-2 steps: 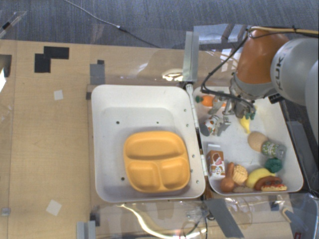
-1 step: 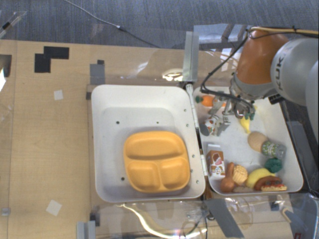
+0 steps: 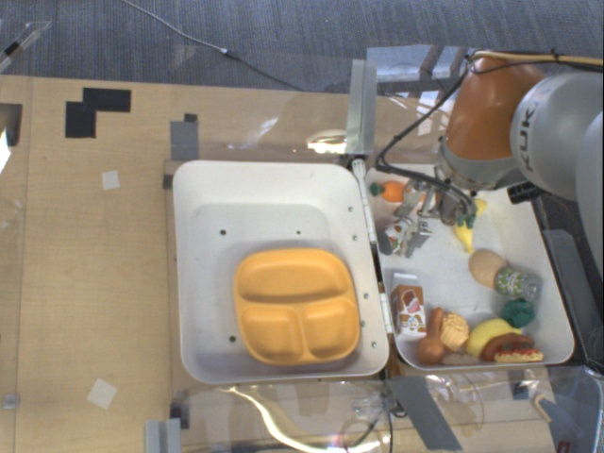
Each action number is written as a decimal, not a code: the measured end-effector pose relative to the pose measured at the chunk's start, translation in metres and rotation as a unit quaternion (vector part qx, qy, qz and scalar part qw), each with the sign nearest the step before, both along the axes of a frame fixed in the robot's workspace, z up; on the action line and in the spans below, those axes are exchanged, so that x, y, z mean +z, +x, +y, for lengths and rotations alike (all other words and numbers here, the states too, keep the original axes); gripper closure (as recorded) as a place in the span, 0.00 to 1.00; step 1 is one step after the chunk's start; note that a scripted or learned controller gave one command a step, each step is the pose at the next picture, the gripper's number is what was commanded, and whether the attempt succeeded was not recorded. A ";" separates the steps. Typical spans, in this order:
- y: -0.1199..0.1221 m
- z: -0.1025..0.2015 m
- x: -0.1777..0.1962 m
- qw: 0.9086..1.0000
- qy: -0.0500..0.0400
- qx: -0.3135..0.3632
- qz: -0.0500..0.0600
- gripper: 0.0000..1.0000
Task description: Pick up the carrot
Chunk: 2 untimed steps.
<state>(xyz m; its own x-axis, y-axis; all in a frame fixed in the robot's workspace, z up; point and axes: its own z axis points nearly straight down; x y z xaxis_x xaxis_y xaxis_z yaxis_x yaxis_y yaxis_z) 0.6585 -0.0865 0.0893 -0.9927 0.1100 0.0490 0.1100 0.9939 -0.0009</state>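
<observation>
The claw [image 3: 422,217] hangs beside the carrot [image 3: 391,192] at the right bin's [image 3: 557,281] far-left corner; its grip I cannot tell. Approach step, I'd judge: next, centre over it.

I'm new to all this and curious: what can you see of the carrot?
The carrot is a small orange piece with a green tip, plastic-looking like a toy. It lies in the right bin, near the far left corner, close to the dividing wall. The gripper hangs just beside it, partly blocking it; contact is unclear.
</observation>
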 end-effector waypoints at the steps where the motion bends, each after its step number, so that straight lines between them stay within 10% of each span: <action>1: -0.006 0.005 0.000 0.998 0.000 -0.061 -0.006 0.00; 2: -0.001 0.000 0.012 0.998 -0.004 -0.063 -0.019 1.00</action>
